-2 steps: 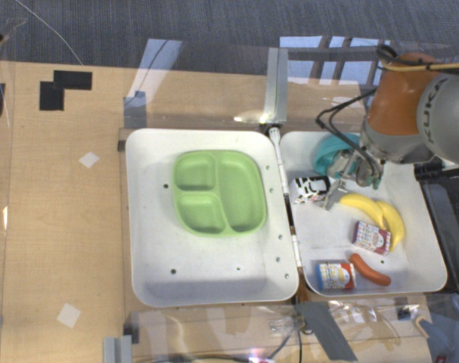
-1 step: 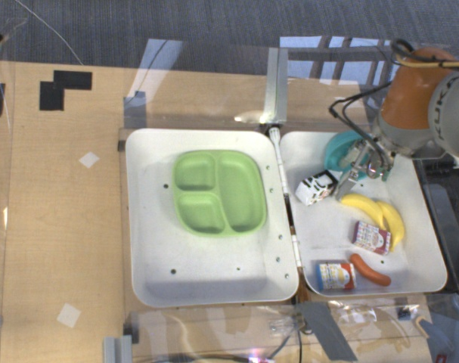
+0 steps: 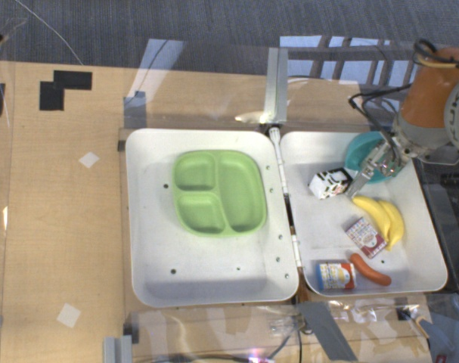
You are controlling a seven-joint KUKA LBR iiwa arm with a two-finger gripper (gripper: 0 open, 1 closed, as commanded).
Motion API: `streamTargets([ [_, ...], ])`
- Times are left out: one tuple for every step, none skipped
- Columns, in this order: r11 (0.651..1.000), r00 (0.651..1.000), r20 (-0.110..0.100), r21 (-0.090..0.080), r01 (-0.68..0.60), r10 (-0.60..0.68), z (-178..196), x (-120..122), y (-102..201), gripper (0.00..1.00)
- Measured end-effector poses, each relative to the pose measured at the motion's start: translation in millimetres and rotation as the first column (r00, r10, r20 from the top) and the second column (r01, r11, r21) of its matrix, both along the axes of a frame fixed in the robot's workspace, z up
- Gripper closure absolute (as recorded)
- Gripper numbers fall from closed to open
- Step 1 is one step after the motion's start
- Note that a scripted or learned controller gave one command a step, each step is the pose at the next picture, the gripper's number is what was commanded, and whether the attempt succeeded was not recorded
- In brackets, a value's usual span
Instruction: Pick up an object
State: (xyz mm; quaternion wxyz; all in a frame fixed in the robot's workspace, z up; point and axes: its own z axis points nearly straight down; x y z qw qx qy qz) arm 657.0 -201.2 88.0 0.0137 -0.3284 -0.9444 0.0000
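In the right of the frame, the arm reaches into the right bin, its gripper low over the upper part — whether its pincer is spread or pressed together cannot be told. A teal bowl lies just behind it. Nearby sit a black-and-white toy, a banana, a small packet, a sausage and a can. The left bin holds a green divided plate — centre frame.
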Motion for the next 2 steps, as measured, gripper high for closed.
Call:
streamTargets([
  [0.993,0.993,0.005,0.0,0.121,-0.121,0,1,1,0.0],
  [0.935,0.935,0.04,-0.005,0.354,-0.353,3,-60,-2,0.0],
])
